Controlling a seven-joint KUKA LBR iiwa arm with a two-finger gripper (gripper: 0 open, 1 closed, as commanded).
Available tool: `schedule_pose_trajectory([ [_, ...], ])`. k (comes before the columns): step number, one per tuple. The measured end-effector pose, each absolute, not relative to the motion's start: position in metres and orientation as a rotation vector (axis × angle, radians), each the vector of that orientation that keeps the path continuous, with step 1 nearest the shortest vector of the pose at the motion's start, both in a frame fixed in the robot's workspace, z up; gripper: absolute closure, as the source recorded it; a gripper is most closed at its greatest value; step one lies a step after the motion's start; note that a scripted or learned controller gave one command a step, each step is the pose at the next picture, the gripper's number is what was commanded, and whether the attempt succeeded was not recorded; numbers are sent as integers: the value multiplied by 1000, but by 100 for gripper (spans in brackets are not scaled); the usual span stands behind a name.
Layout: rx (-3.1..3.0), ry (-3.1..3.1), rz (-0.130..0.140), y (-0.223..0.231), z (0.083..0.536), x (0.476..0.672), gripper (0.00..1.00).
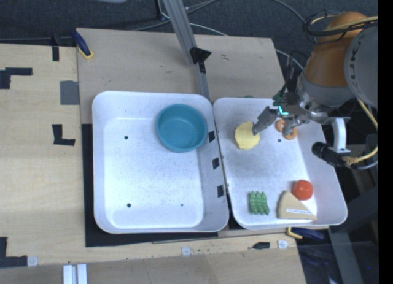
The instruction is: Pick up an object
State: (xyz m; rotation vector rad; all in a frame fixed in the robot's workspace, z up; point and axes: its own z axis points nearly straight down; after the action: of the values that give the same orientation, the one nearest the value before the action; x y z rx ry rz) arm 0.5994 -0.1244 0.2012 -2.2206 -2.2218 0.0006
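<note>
My gripper (274,123) hangs over the back of the right bin (319,172), open with nothing between its fingers. One dark finger (263,122) slants down toward a pale yellow round object (246,136) and ends at its upper right edge. A small orange object (287,130) lies just right of the gripper, by the other finger. At the bin's front sit a red ball-like object (301,188), a cheese-coloured wedge (295,206) and a small green knobbly piece (258,203).
A blue bowl (181,127) stands at the back of the left bin (123,172). A slanted metal pole (184,28) comes down to the bins' shared rear edge. Cables trail off the arm at the right.
</note>
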Motion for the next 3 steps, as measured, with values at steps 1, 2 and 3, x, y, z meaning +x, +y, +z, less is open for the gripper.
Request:
schedule_pose_trajectory([
  [1,-2221,-2222,1,-124,201,599,0],
  [2,-2218,-2219,6,-128,141,604,0],
  [3,-2220,-2222,2,-127,90,604,0],
])
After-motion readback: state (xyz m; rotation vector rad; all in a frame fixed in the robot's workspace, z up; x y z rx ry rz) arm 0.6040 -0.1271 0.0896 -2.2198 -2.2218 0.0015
